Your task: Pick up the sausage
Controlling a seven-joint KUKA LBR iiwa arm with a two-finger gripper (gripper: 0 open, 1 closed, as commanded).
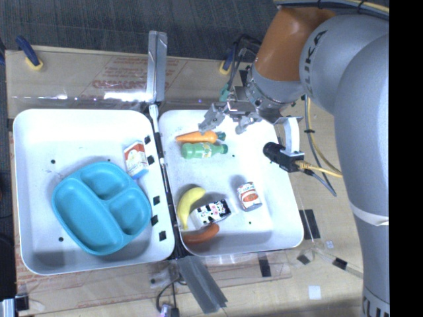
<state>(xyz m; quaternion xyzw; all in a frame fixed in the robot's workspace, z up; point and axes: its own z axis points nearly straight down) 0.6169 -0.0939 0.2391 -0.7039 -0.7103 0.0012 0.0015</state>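
Basically nothing done: sausage (199,233) lies at right bin's (285,224) near edge, while claw (228,119), seemingly open and empty, hovers by carrot (196,137).

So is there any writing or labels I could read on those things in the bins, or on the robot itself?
"KU": grey letters on the arm, cut off by its curve.
Small can, right bin: red and white label, print too blurred to read.
Carton, left bin: red and white label, unreadable.
Black and white carton by the banana: pattern, no legible words.
Green bottle: no readable label.
Bench behind the bins: faint reddish print, too faint to read.
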